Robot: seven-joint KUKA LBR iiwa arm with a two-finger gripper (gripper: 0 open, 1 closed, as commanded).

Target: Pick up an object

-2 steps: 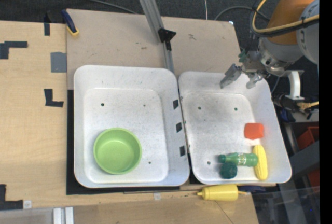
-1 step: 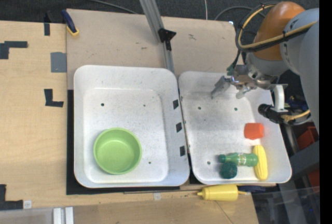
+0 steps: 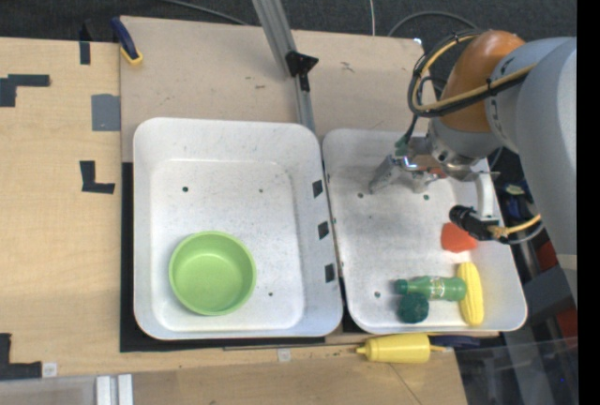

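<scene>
A round green plastic bowl (image 3: 213,273) sits in the front-left corner of the left white bin (image 3: 230,136), with bare floor all around it. In the right white bin (image 3: 361,234) the two-finger gripper (image 3: 382,176) hangs near the back, its grey fingers spread apart and gripping nothing, over open floor. Well in front of it, near the front rim, a green plastic bottle (image 3: 428,290) lies flat with its long axis left-right, beside an upright-lying yellow banana-shaped toy (image 3: 471,292) and below an orange-red piece (image 3: 457,238).

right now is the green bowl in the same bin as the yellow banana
No, the green bowl sits in the left bin, while the banana lies in the right bin.
</scene>
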